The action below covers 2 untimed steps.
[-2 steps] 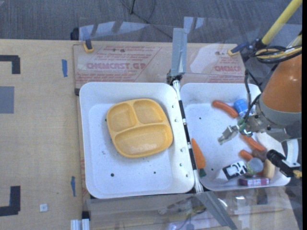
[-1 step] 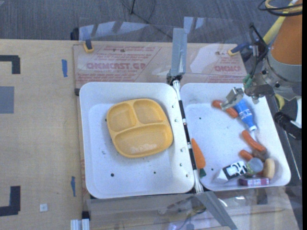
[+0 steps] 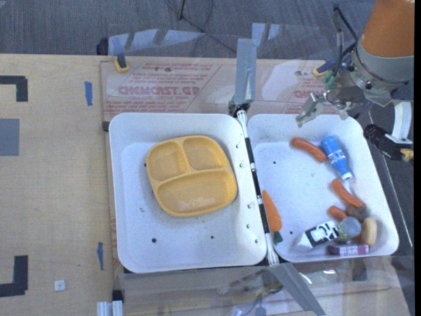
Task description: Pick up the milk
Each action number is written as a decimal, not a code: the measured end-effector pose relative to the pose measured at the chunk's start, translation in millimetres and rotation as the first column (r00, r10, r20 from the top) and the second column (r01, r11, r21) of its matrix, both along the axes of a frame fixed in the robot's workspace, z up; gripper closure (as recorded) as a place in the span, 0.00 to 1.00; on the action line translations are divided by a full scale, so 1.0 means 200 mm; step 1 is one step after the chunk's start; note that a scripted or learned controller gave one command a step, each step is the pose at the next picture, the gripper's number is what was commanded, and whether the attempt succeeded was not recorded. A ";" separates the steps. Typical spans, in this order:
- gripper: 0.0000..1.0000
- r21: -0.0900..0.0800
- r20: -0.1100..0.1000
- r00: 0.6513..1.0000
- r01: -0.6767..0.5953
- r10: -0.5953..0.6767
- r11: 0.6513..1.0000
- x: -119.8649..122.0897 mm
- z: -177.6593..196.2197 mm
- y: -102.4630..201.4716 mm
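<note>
The milk (image 3: 318,236) lies at the right bin's (image 3: 381,176) near edge, long axis roughly across the view. The gripper (image 3: 322,105), fingers open and gripping nothing, hovers over the far rim, well apart.

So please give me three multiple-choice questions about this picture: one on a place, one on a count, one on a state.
1. Where does the black-and-white milk carton lie?
A. right white bin
B. left white bin
C. wooden bench

2. How many compartments has the yellow plastic plate?
A. two
B. three
C. four

3. How does the blue tube-shaped bottle rest?
A. upright
B. on its side
C. on the plate

Answers: 1 A, it lies near that bin's front edge. 2 B, the ridges divide three sections. 3 B, it lies flat on the bin floor.
</note>
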State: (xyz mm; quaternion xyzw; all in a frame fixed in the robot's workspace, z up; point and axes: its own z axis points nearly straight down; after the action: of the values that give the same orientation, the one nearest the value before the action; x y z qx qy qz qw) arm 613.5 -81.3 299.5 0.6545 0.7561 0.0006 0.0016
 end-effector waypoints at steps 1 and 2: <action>0.00 0.001 -0.003 0.996 -0.084 0.084 0.996 -0.46 -0.24 0.09; 0.00 0.002 -0.004 0.972 -0.237 0.237 0.972 -0.67 -0.58 0.24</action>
State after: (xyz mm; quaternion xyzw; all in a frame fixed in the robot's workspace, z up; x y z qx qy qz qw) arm 479.2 -33.2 184.2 0.5596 0.8288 0.0001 -0.0004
